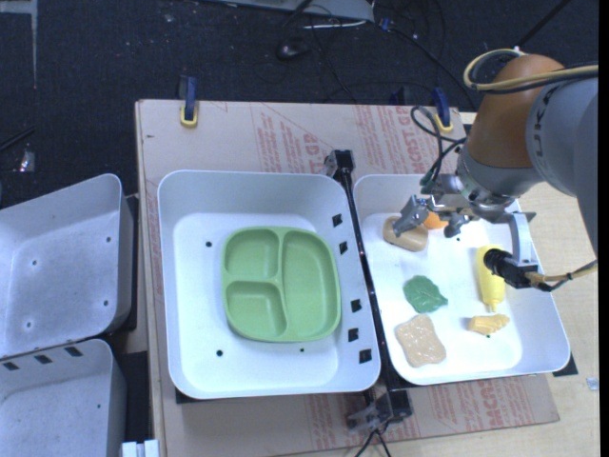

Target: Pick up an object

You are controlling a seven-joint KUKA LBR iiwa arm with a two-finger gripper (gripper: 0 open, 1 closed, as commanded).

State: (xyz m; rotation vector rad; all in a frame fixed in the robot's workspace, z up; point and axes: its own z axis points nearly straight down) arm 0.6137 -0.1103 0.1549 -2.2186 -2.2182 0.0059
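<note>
My gripper (434, 217) is low over the back left of the right bin (544, 350), its fingers spread apart. A small orange object (433, 222) shows in the gap between them; neither finger visibly presses on it. A tan, bread-like piece (407, 237) lies just left of the gripper, under the left finger (413, 213). Further forward in the same bin lie a green leafy piece (423, 294), a beige cookie-like piece (420, 340), a yellow banana-like object (491, 286) and a small yellow wedge (487, 324).
The left bin (181, 284) holds a green compartment plate (283, 283). A black divider (357, 265) runs between the bins. The grey arm with its orange band (504, 112) reaches in from the upper right. A black cable (523, 272) trails over the yellow object.
</note>
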